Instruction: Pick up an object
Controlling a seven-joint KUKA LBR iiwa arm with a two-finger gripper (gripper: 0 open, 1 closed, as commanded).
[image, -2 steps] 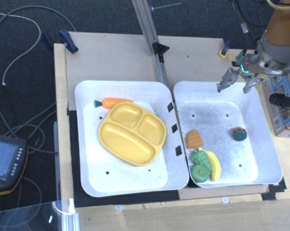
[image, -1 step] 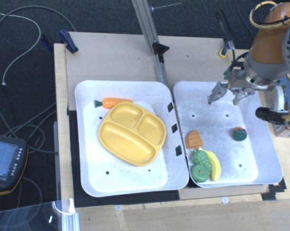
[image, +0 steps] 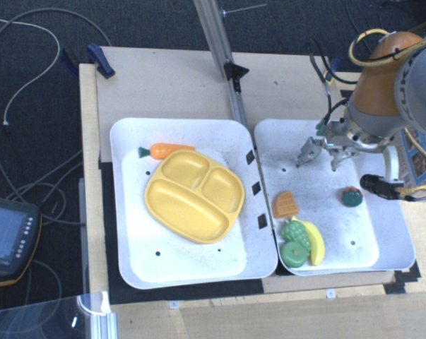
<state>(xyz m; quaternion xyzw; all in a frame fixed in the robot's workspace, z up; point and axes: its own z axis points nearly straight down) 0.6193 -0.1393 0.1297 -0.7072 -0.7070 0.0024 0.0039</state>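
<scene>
**Objects bunched at the wall, end effector empty**

Objects for picking lie in the right bin (image: 382, 249). Against its left wall huddle a green fruit (image: 293, 251), banana (image: 314, 242) and waffle (image: 285, 205): a closing grasp may nudge neighbours or jam. The end effector (image: 320, 154), fingers spread and holding nothing, hovers above the bin's far half; the small strawberry (image: 352, 196) could roll away.

pale wooden bench (image: 163, 83) carries two white bins (image: 198, 267) side by side

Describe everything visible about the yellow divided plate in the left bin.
The yellow divided plate looks like glossy plastic, rounded, with three compartments: two smaller ones toward the upper right, one long one along the lower left. It lies flat and turned at a slant in the left bin. A toy carrot lies at its upper edge, seemingly touching.
</scene>
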